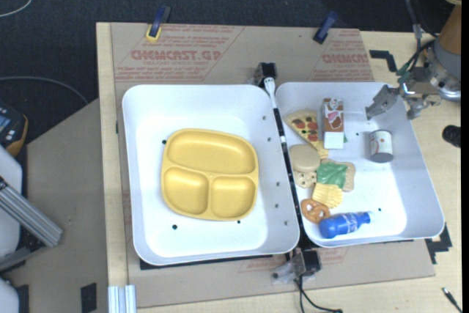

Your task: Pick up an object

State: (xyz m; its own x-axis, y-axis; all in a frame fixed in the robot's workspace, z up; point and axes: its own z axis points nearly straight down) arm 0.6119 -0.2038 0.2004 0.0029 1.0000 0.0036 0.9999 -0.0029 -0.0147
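Note:
The right bin (414,179) holds several toy items: a pizza slice (303,126), a small red and white carton (333,124), a grey can (379,146) lying on its side, a tan cookie (304,157), a green piece (331,173), a yellow waffle (327,194), a pretzel (315,211) and a blue bottle (343,224). My gripper (399,102) hangs over the bin's far right corner, just above and behind the grey can. It is open with nothing between its fingers (379,102).
In the left bin (139,157) lies a yellow three-compartment plate (210,174). Both bins rest on a cardboard sheet (183,55) held by clamps at the far edge. Cables and the arm's body crowd the right side.

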